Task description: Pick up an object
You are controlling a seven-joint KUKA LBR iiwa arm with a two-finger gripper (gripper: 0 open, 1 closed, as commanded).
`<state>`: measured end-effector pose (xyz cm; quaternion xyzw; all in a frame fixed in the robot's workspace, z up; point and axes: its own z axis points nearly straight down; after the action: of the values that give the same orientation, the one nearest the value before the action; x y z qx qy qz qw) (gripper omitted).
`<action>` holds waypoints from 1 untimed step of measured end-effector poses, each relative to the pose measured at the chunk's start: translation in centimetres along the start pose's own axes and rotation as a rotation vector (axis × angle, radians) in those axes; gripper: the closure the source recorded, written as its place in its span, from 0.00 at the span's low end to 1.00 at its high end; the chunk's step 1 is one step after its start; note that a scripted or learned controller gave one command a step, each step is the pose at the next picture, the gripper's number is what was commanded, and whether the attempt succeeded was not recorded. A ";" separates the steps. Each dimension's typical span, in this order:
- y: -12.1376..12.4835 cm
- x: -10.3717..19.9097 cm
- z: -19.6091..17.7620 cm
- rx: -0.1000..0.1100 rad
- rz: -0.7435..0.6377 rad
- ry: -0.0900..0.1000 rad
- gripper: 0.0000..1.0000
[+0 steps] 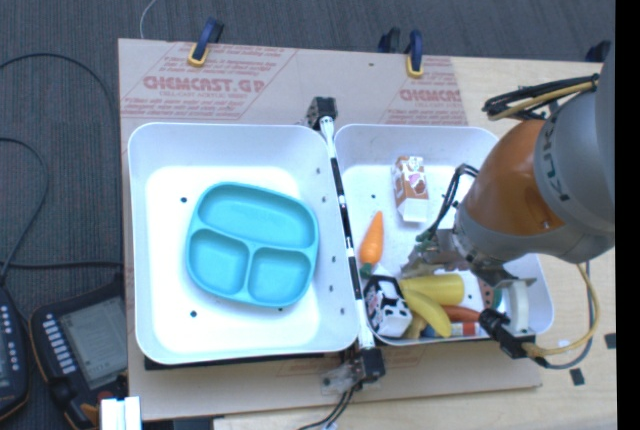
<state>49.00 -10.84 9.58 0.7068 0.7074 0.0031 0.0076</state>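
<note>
Two white bins sit side by side. The left bin (pixel 140 248) holds one blue divided tray (pixel 252 244) with three compartments. The right bin (pixel 440 132) holds one carrot (pixel 372 237), one small brown-and-white carton (pixel 411 187), one yellow banana (pixel 432 292), one black-and-white cow-patterned toy (pixel 388 308), and a red piece (pixel 462 315) peeking out by the banana; what else lies under my wrist I cannot tell.

The carrot lies at about 9 o'clock from my gripper, near the bins' shared wall, its long axis running roughly 12 to 6, narrow tip toward 12, broad end toward 6. The banana's long axis runs 3 to 9, along the near part of the bin.

My gripper (pixel 437 256) hangs low over the right bin, just above the banana and at 5 o'clock from the carton. My own wrist covers the fingers, so I cannot tell how far apart they stand or whether anything sits between them.
</note>
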 end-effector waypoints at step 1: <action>0.0 0.0 0.0 0.001 0.000 0.000 0.00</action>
<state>48.95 -10.84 9.55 0.7069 0.7073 0.0026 0.0070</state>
